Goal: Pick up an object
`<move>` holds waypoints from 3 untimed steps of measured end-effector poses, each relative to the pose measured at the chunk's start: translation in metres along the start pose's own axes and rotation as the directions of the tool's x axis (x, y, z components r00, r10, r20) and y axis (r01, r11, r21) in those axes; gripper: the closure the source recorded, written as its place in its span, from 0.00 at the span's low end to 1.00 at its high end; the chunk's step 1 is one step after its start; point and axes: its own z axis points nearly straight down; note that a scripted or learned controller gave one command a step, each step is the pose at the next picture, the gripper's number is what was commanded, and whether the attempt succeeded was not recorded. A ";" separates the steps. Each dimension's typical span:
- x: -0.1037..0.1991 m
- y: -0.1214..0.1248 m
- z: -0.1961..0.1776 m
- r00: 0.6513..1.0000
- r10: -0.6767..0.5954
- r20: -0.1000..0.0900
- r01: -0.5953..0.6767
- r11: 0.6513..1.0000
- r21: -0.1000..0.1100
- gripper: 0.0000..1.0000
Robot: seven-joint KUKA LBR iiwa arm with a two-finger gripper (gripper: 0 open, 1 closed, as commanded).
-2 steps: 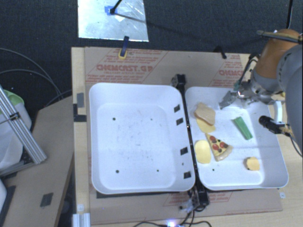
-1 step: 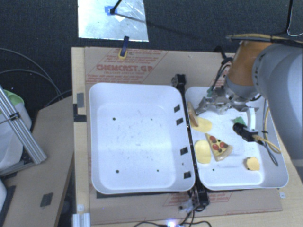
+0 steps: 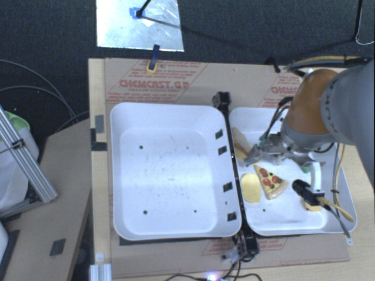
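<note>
In the right bin a toy pizza slice lies flat near the middle, and a pale yellow oval piece touches its left side. A tan stick-like piece lies by the bin's left wall. My gripper hangs low over the bin, just above the pizza slice and to the right of the tan piece. A small green thing peeks out from under the arm on the right.
The left bin stands beside the right one, with black clips along the shared wall. Both bins rest on a cardboard sheet. The grey and orange arm covers the right bin's far right corner.
</note>
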 end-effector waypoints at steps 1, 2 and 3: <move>0.011 -0.055 0.002 1.000 0.000 0.001 0.000 1.000 -0.004 0.00; 0.010 -0.052 -0.008 1.000 -0.001 0.001 0.001 1.000 -0.008 1.00; 0.070 -0.016 -0.103 1.000 -0.011 0.000 0.011 1.000 -0.017 1.00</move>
